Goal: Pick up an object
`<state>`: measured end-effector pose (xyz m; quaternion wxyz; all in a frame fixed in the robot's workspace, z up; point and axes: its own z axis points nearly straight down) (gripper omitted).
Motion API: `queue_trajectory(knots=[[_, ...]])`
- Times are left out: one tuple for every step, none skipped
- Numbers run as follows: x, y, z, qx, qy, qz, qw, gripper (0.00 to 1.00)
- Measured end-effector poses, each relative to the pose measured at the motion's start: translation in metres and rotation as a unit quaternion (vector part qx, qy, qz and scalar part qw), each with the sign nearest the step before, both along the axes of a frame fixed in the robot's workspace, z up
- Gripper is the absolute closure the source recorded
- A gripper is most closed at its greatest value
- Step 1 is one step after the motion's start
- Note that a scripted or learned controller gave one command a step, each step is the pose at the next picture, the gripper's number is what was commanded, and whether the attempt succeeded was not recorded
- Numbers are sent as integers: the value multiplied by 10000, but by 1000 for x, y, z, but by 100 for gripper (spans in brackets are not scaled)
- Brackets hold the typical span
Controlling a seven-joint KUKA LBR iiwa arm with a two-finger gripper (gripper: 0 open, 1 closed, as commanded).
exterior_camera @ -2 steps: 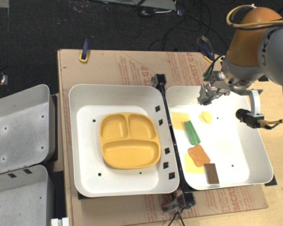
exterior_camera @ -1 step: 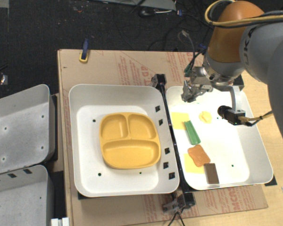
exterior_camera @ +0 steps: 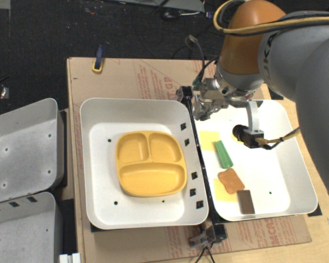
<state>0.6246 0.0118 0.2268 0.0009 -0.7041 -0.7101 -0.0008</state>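
Note:
The right bin [exterior_camera: 296,163] holds a green bar [exterior_camera: 223,154], an orange lump [exterior_camera: 231,181] and a brown block [exterior_camera: 245,201], set in a row toward the front. Two flat pale yellow pieces lie under them, one [exterior_camera: 208,140] by the green bar and one [exterior_camera: 225,193] by the orange lump. My gripper [exterior_camera: 204,107] hangs over the far left corner of the right bin, close to the wall between the bins, a short way behind the green bar. I see nothing held in it. The grey arm and its orange band [exterior_camera: 252,21] cover the bin's back edge.
A yellow divided plate [exterior_camera: 151,164] lies in the middle of the left bin [exterior_camera: 98,119]. A black fitting with a cable [exterior_camera: 248,136] hangs off the wrist over the right bin. White trays [exterior_camera: 22,147] sit off the bench at left. A blue and yellow tool [exterior_camera: 98,59] lies at the far bench edge.

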Motion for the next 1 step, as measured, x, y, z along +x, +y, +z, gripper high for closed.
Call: queue_trajectory(knots=[[12, 53, -4, -4, -10, -3, 10000, 100]])
